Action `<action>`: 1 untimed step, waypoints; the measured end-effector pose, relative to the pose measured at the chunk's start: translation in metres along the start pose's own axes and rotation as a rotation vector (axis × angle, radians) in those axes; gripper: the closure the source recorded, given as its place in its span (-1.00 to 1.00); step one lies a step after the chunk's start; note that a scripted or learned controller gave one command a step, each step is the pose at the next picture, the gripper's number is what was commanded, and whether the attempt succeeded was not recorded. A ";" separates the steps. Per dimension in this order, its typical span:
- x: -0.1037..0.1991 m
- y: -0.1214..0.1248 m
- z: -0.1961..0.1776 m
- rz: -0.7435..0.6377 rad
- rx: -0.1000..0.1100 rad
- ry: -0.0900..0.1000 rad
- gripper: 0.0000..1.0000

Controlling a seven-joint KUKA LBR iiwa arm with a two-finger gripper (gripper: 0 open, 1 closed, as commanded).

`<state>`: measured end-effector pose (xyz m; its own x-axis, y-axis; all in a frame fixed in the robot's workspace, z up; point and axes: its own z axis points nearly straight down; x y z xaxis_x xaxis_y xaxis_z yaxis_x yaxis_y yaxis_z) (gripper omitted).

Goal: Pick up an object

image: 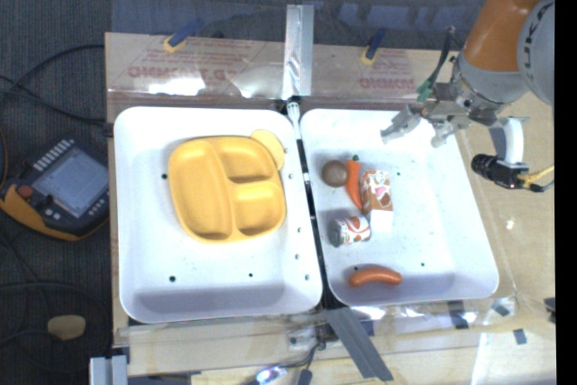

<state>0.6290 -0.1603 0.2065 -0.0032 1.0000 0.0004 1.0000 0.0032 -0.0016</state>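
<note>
My gripper (418, 132) hangs over the far part of the right bin (451, 221), its two fingers spread open with nothing between them. Nearer and to the left of it lie a brown ball-like item (334, 173), an orange carrot (353, 179) and a small red-and-white carton (378, 191), close together. A little can (350, 231) lies on its side below them. A red-orange sausage (375, 277) rests near the bin's front wall.
The left bin (144, 266) holds a yellow divided tray (227, 187) with a pale yellow disc (269, 142) at its far corner. A metal divider (298, 50) stands behind the bins. A handheld pendant (56, 187) lies far left on the floor.
</note>
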 end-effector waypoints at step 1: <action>0.037 -0.022 0.114 0.076 -0.002 -0.002 -1.00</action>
<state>0.6066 -0.1232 0.0924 0.0724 0.9974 -0.0019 0.9974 -0.0724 0.0005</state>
